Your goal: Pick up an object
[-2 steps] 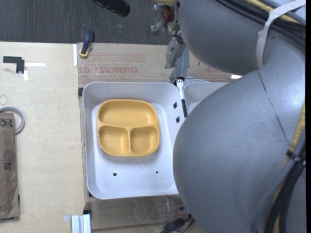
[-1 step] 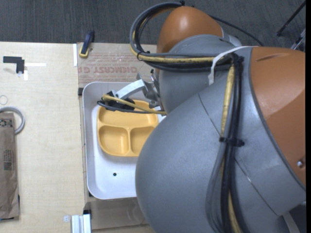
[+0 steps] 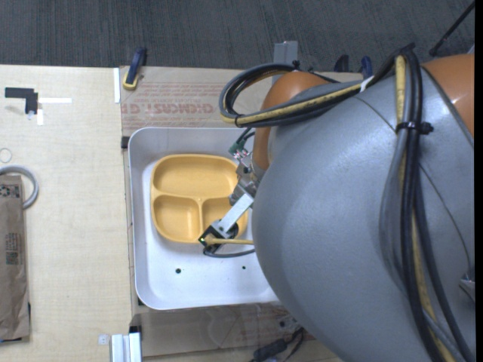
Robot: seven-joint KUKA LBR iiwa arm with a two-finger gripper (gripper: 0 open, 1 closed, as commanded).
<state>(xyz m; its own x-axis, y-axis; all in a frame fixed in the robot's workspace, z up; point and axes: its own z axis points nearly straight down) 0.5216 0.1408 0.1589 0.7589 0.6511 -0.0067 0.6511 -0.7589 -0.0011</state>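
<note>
Yellow tray in white bin

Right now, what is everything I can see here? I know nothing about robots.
plate: one, yellow, three compartments, lying in the bin's upper left part
bin: one, white, middle of the bench
cardboard: one sheet, brown with red print, under the bin
clamp: one, blue, at the cardboard's top left corner
paper bag: one, brown, far left edge
ring: one, grey, just above the bag
arm: one, grey with orange, reaching from the right over the bin
cables: a bundle, black and yellow, looped on the arm
</note>
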